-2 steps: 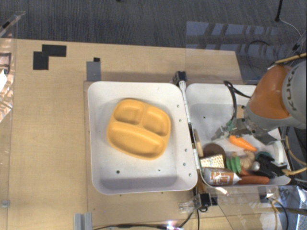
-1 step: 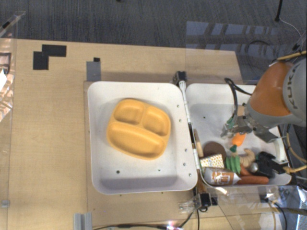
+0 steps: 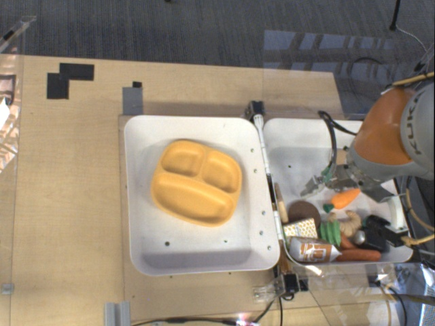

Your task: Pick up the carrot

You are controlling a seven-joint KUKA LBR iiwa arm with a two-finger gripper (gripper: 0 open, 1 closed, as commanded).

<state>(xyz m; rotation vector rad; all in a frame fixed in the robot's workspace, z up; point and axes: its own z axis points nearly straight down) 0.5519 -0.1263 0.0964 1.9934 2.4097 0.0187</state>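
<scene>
The carrot [image 3: 346,197], small and orange with a green end, lies in the right bin [image 3: 299,148] near its front right part. My gripper [image 3: 338,181] hangs directly over it and partly covers its upper edge. The view from above does not show whether the carrot is touched. The grey arm with its orange band [image 3: 380,138] reaches in from the right over the bin's right side.
Crowded beside the carrot are a brown round piece [image 3: 302,212], a green item [image 3: 331,232], a beige lump [image 3: 351,219], a red-orange sausage shape [image 3: 358,255] and a lying can [image 3: 313,250]. A yellow divided plate [image 3: 197,180] sits in the left bin [image 3: 143,243].
</scene>
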